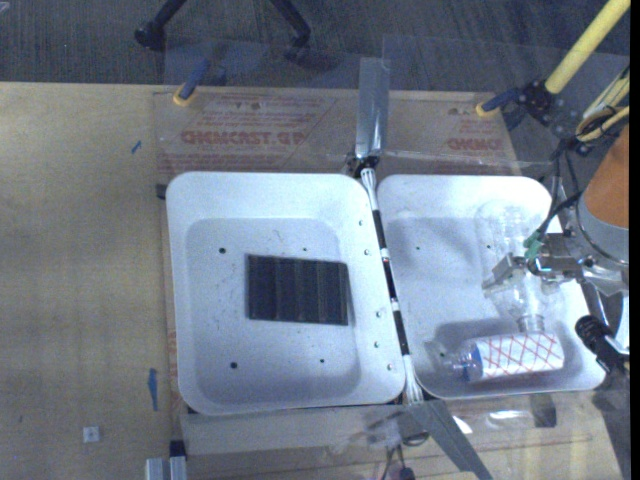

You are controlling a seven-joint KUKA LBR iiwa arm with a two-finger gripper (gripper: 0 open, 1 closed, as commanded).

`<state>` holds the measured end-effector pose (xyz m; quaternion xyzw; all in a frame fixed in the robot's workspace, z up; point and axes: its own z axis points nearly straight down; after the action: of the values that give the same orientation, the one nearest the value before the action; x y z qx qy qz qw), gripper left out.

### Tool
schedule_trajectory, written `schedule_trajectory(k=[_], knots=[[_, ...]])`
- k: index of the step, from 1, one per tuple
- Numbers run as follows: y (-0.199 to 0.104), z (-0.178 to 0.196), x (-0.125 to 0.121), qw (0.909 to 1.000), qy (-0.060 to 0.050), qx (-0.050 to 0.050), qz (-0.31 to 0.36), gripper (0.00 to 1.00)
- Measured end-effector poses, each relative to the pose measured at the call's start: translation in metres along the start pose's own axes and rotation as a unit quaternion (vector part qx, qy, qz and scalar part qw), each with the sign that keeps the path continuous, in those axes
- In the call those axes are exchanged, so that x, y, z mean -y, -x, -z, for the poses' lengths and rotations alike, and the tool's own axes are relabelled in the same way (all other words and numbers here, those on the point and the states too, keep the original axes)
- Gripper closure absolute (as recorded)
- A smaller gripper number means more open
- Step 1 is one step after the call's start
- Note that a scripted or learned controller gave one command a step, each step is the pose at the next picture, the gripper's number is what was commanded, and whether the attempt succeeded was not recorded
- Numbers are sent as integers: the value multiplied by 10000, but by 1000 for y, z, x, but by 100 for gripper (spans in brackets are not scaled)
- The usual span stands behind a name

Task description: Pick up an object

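Note:
My gripper [522, 266] reaches in from the right over the right bin [430, 218], at its right-hand side. It sits on top of a clear, unlabelled plastic bottle [508, 226] that lies lengthwise along the bin's right part and is hard to make out against the white floor. A second clear bottle with a red criss-cross label [512, 354] and a blue cap lies on its side along the front wall of the same bin. A dark ribbed rectangular slab [298, 289] lies flat in the middle of the left bin [200, 218].
The two bins meet at a central divider [385, 278]. Clear plastic panels and clamps stand behind the bins. Cables and a yellow pole crowd the far right by the arm.

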<state>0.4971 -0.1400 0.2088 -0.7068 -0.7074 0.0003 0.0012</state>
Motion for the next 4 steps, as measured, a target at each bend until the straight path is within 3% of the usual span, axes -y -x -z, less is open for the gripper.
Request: schedule_trajectory(k=[1,2,3,4], knots=[[31,-91,-6,9991,24,15,432,0],[40,-120,-77,9987,60,26,496,0],[55,-124,-140,9906,-301,-100,1327,0],[53,-98,-96,9635,14,11,2678,0]])
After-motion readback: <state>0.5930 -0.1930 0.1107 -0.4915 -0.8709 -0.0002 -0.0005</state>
